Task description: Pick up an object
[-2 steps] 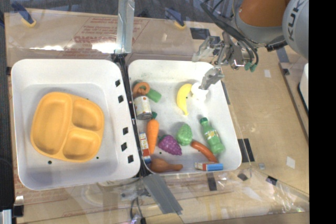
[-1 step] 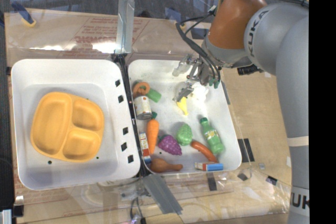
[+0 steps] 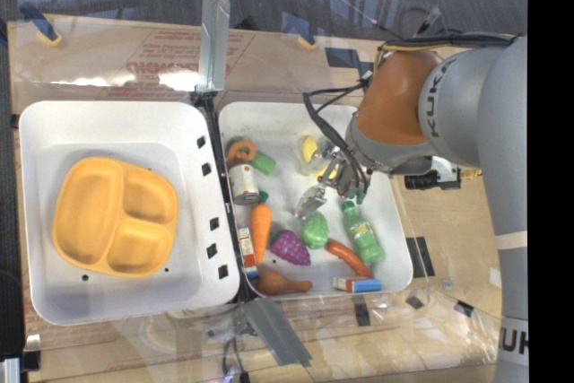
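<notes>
Over the right bin [image 3: 395, 220] the gripper [image 3: 314, 198] hangs open and empty above a green toy [image 3: 315, 230], apparently mid-approach; next, descend and close

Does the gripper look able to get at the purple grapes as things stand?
Probably yes. The grapes lie uncovered in the right bin, just below-left of the gripper. The carrot and green vegetable crowd them closely, though.
</notes>
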